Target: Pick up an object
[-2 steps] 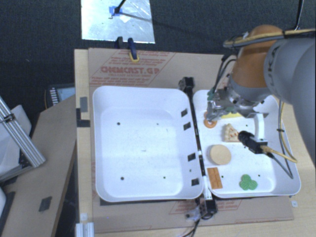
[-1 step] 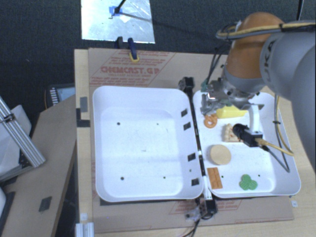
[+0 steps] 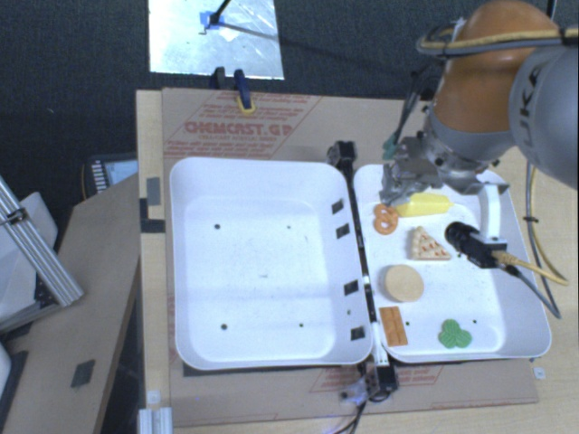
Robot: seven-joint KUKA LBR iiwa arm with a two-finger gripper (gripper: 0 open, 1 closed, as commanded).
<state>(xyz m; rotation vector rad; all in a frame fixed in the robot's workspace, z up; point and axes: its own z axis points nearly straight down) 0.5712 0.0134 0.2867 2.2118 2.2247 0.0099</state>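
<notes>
Red lettering on the cardboard point(image 3: 240, 127) under the bins reads "CHEMCAST GP". The right bin point(image 3: 520, 333) holds one each: yellow piece point(image 3: 423, 206), orange ring point(image 3: 386, 220), pizza wedge point(image 3: 429, 244), tan disc point(image 3: 403, 283), orange block point(image 3: 393, 325), green piece point(image 3: 453, 334). The gripper point(image 3: 394, 188) hangs over the ring and yellow piece; its state I cannot tell

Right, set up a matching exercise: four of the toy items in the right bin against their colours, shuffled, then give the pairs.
Things:
1. ring
2. round disc
3. leafy piece
4. long piece under the claw

Colours:
A. green
B. yellow
C. orange
D. tan

Pairs: 1-C, 2-D, 3-A, 4-B
</notes>
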